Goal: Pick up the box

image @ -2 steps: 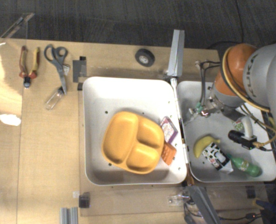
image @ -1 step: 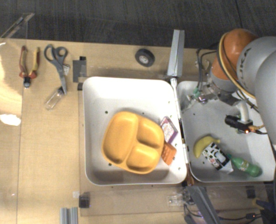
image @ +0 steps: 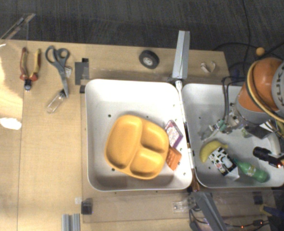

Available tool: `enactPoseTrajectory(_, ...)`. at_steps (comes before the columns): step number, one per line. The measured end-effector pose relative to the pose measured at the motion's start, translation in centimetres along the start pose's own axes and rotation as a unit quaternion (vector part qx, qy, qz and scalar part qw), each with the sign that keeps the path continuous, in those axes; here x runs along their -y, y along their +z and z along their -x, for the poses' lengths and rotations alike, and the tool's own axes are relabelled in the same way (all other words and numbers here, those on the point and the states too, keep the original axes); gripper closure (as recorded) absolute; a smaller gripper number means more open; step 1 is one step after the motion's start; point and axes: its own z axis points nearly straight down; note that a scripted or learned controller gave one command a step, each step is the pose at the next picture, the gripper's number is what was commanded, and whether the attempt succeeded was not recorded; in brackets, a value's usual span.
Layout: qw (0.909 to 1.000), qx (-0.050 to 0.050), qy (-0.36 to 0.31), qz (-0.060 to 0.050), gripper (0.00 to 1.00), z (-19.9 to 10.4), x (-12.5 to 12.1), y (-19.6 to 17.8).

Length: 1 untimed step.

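A small black-and-white patterned box (image: 222,160) lies in the right bin (image: 199,100), near its front. A yellow banana (image: 210,148) touches it on the left and a green bottle (image: 252,171) lies to its right. A second, orange box (image: 173,158) leans at the right edge of the left bin (image: 98,109), beside a purple-and-white packet (image: 173,133). My gripper (image: 223,125) hangs low over the middle of the right bin, just behind the banana and apart from the patterned box. The grey arm with its orange band (image: 260,87) stands above it.
A large yellow divided plate (image: 136,146) takes up the middle of the left bin. Scissors (image: 61,66), red-handled pliers (image: 28,66) and a tape roll (image: 149,58) lie on the wooden bench behind the bins. A metal post (image: 181,54) rises between the bins.
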Motion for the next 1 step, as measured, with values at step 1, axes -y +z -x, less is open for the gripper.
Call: enactPoseTrajectory(1, 0.9864, 0.001, 0.164, 0.002, 0.0, 0.17, -5.74, 0.98)
